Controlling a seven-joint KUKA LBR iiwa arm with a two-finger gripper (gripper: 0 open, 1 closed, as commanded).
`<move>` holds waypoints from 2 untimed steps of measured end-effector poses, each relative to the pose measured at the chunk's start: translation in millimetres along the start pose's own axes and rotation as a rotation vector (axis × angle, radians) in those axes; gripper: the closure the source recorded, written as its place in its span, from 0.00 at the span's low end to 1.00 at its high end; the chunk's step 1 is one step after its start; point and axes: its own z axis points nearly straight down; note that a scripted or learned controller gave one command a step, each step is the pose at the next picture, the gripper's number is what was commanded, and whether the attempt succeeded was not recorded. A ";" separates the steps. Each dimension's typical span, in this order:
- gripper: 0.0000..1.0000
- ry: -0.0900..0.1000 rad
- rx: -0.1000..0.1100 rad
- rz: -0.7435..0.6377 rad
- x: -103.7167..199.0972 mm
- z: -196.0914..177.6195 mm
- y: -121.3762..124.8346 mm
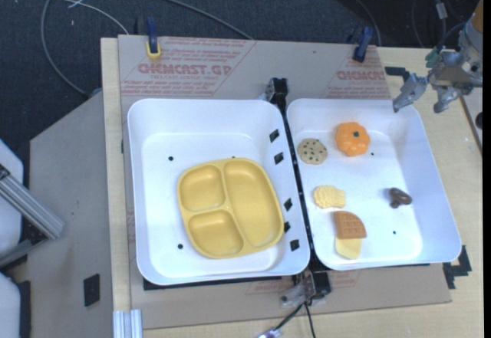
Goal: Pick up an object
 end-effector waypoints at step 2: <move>0.00 -0.003 -0.009 -0.003 -6.4 37.8 7.7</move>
